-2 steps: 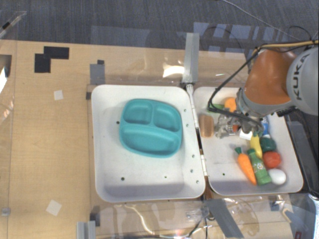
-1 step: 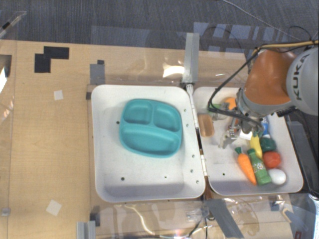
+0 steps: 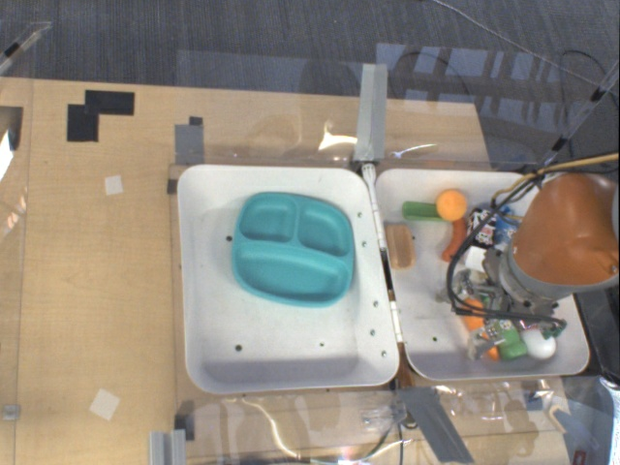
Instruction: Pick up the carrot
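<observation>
**Inspector:** State the arm's pose.

**Assistant:** The grey arm with the orange band (image 3: 572, 229) enters from three o'clock and bends down over the right-hand shallow white bin (image 3: 426, 352). The wrist sits over that bin's five o'clock quarter. The two-finger gripper (image 3: 496, 329) is low in the bin, under wrist cabling. Whether the gripper is wide, narrow or holding anything, I cannot tell; the wrist covers it.

**Inspector:** Where is the carrot?

**Assistant:** The slim orange carrot (image 3: 453, 241) lies near the middle of the right bin, at about eleven o'clock from the gripper, partly hidden by the wrist hardware. Its upper end is just below a round orange ball (image 3: 450, 204).

**Inspector:** What else surrounds it?

**Assistant:** A green cylindrical piece (image 3: 420, 210) lies at nine o'clock of the ball, touching it. A tan rectangular block (image 3: 399, 246) rests against the bin's left wall, at nine o'clock of the carrot. Near the gripper, toward six o'clock, sit small orange, green and white objects (image 3: 518, 346), too crowded to identify.

**Inspector:** And the other bin?

**Assistant:** The left-hand white bin (image 3: 208, 347) holds a teal divided plastic plate (image 3: 293, 248) with three compartments, well apart from the arm.
</observation>
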`<state>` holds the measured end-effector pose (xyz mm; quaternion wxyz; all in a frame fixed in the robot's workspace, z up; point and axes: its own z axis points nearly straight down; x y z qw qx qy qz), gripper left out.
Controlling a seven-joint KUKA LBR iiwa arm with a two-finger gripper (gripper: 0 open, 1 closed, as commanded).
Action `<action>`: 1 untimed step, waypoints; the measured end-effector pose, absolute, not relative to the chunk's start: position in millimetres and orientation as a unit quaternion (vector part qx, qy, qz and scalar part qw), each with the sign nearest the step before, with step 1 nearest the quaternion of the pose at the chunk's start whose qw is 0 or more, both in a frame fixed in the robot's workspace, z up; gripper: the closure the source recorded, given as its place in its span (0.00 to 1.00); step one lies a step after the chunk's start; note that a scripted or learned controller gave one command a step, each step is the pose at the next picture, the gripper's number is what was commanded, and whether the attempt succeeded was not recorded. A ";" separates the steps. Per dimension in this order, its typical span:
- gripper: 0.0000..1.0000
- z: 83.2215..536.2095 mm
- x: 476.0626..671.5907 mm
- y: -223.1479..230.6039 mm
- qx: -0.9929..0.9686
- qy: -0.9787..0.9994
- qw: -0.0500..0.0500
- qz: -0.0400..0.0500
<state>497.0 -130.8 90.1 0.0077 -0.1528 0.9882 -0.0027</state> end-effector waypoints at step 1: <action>0.00 90.1 500.3 -112.9 -0.047 0.999 0.007 -0.003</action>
